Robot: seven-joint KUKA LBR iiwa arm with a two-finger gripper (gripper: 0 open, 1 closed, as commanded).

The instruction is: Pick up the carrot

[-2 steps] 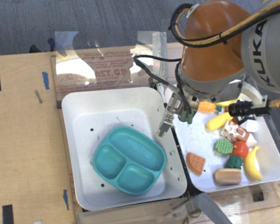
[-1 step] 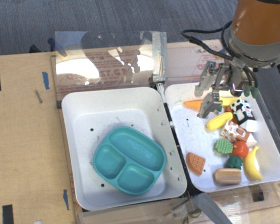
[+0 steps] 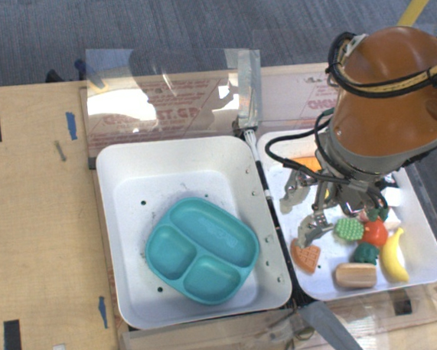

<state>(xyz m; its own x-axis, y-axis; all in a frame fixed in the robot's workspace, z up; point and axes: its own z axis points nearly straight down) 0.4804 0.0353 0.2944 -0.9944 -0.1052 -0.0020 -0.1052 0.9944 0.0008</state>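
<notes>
A small orange, wedge-shaped piece with a cross-hatched face, which looks like the carrot [image 3: 307, 256], lies at the front left of the right bin [image 3: 427, 266]. My gripper [image 3: 303, 213] hangs just above and behind it. Its two grey fingers [image 3: 291, 196] are spread open with nothing between them. The front finger's tip is close to the carrot, and I cannot tell whether it touches it. Another orange piece [image 3: 303, 163] peeks out from under the wrist at the back of the bin and is mostly hidden.
Beside the gripper lie a green bumpy piece [image 3: 349, 228], a red piece [image 3: 375, 234], a yellow banana [image 3: 394, 257] and a tan bread loaf [image 3: 355, 275]. The left bin [image 3: 126, 171] holds a teal divided plate [image 3: 202, 249]. The bins' shared wall runs just left of the carrot.
</notes>
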